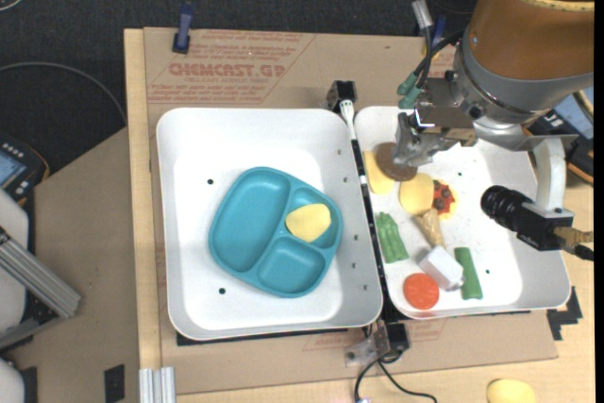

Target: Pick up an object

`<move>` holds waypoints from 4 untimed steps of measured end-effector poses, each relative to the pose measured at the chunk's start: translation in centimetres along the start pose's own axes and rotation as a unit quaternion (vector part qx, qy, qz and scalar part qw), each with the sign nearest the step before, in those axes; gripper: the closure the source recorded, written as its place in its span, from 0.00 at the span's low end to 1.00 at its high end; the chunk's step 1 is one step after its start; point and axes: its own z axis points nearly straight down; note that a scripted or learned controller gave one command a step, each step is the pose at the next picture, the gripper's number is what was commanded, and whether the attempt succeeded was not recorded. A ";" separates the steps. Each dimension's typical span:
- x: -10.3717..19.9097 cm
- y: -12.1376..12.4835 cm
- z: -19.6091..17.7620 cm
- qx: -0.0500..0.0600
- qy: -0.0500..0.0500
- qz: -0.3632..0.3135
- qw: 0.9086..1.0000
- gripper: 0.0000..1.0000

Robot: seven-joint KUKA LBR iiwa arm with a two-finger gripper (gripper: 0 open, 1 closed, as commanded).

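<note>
Fingers of the gripper (408, 160) hide among clutter at the right bin's (538, 297) far-left corner, grip unclear; crowded neighbours like the yellow piece (415, 194) could get nudged

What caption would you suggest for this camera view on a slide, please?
KUKA gripper hovers low over toy food in the right bin; a yellow piece lies in the teal divided plate in the left bin.

"CHEMCAST" printed on brown board (231, 61)
</note>
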 end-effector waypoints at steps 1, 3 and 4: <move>5.9 0.0 -4.3 0.000 0.001 -0.001 1.000 1.00; 5.0 0.1 -3.2 -0.003 0.002 -0.002 1.000 1.00; -3.7 -0.3 9.9 0.010 -0.002 0.007 1.000 1.00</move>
